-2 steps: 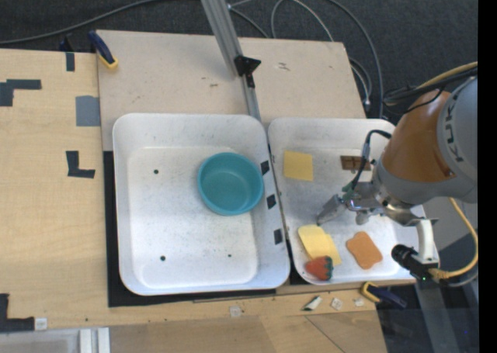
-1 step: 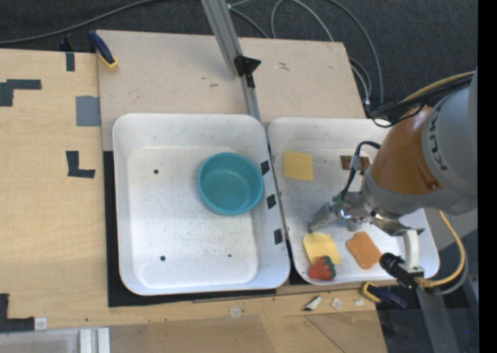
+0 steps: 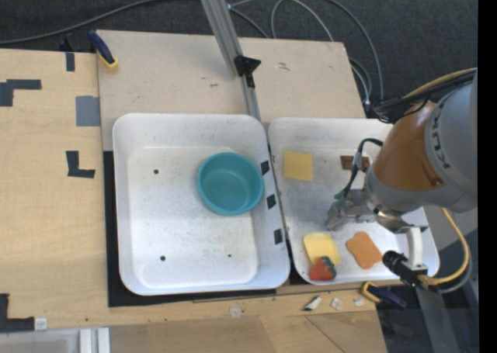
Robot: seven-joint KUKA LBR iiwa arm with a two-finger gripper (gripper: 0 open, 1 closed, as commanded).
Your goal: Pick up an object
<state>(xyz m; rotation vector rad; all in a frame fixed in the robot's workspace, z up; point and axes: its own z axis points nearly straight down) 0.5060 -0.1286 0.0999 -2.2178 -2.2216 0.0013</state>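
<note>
Counter [image 3: 46, 188] carries 2 white bins. Left bin [image 3: 140, 266] has a teal bowl [image 3: 230, 182]. Right bin [image 3: 311, 138] holds the pick candidates: yellow square [image 3: 298, 165], yellow block [image 3: 321, 247], orange piece [image 3: 363, 250], small red item [image 3: 323, 269]. End effector [image 3: 345, 210] low betw. them, prob. lining up a grab; grip state can't tell.

Grey arm [image 3: 458, 142] seen at frame right, w/ broad orange band [image 3: 408, 154] above wrist; black cable looped alongside; small dark metal claw [image 3: 342, 216] below.
</note>
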